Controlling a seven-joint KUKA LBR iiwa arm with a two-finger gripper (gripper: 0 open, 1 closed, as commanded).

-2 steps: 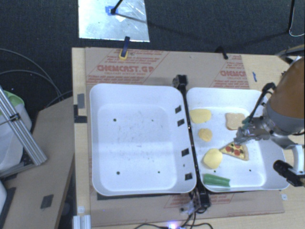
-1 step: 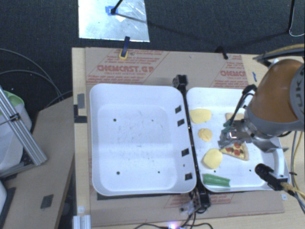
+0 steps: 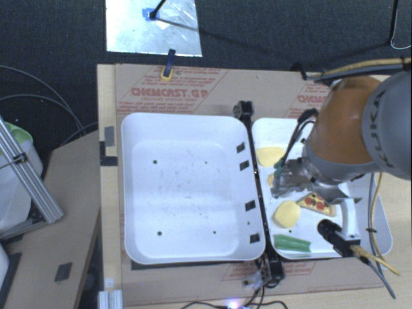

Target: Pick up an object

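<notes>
Pod (image 3: 291, 242) at R bin (image 3: 265, 132) front; L bin (image 3: 187, 185) adj., prob. touching.

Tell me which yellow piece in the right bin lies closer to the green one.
The rounder yellow piece, just above the green piece in the view; the flatter yellow piece lies much farther up.

Left bin (image 3: 187, 192) floor open across its width, right bin (image 3: 265, 129) crowded, arm (image 3: 347, 127) overhanging it, yellow lump (image 3: 287, 214), green pod (image 3: 293, 242) and red-topped slice (image 3: 315, 203) close together
</notes>
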